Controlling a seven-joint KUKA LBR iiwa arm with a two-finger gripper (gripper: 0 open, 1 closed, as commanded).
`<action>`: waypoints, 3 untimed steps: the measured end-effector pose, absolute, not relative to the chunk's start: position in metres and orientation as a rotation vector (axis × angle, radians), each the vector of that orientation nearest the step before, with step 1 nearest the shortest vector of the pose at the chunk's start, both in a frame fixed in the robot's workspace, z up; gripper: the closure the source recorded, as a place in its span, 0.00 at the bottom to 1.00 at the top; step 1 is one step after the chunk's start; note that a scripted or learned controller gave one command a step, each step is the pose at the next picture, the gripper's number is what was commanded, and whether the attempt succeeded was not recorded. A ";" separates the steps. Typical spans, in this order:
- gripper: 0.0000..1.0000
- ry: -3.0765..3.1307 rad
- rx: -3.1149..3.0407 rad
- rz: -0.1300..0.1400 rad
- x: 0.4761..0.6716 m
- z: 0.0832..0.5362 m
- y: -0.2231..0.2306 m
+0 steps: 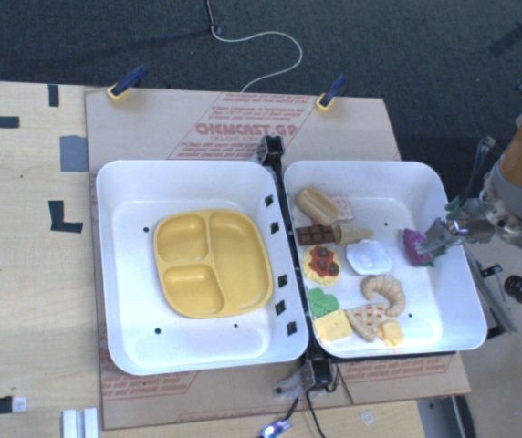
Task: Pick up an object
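**Jaws at the purple toy, right bin**

I look down at a slant on two shallow white bins side by side on the surface; the left bin (pixel 115 245) carries a yellow divided plate (pixel 213 263); the right bin (pixel 425 182) carries a scatter of toy food.

The grey arm reaches in from the right, and its gripper (pixel 441 235) sits low over the right bin's right side, touching or just beside a small purple toy (pixel 415 246); I cannot tell whether the jaws are released or clenched, nor whether the toy sits between them.

Left of it lie a white round piece (pixel 369 258), a tan croissant (pixel 384 290), a waffle wedge (pixel 367 320), a yellow cheese block (pixel 332 325), a round pizza-like piece (pixel 322 265), a brown bar (pixel 318 236) and a bread roll (pixel 317 204).

I judge the purple toy to be light, hollow plastic, stiff and smooth, so apt to slip or skid toward the bin wall; I would take it across its narrowest part, jaws low, closing gently; the croissant's curved middle offers a fallback hold.
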State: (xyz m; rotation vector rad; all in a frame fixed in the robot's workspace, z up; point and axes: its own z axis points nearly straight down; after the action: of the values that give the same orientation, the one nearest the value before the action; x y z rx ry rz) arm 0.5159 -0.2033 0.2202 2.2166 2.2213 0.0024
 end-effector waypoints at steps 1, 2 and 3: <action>1.00 2.229 2.214 0.002 0.542 0.231 -0.158; 1.00 2.229 2.216 0.001 0.569 0.228 -0.123; 1.00 2.229 2.215 0.001 0.590 0.229 -0.082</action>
State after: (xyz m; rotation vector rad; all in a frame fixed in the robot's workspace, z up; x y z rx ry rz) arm 0.5901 -0.0816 0.2294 2.2152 2.2292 0.0014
